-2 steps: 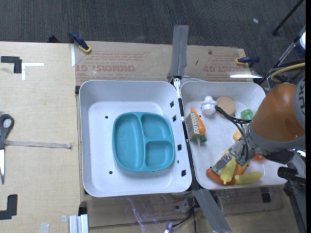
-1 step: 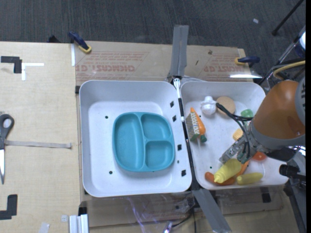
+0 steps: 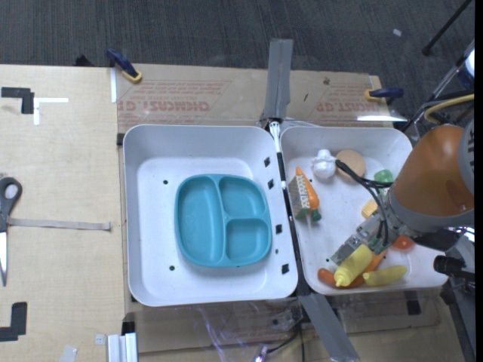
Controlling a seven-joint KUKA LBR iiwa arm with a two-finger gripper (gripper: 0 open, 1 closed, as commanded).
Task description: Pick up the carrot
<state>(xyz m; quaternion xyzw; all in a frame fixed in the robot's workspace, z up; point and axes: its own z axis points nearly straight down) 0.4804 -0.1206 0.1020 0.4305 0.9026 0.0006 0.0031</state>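
One orange, green-topped carrot (image 3: 304,192)

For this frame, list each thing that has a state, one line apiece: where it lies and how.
carrot: lying flat in the right bin, near its left wall, untouched.
gripper: low in the right bin over the yellow toys, away from the carrot; fingers unclear.
blue divided plate: flat in the left bin.
yellow toys: heaped at the right bin's near edge.
white garlic-like toy: resting near the right bin's far wall.
scissors: lying on the bench.
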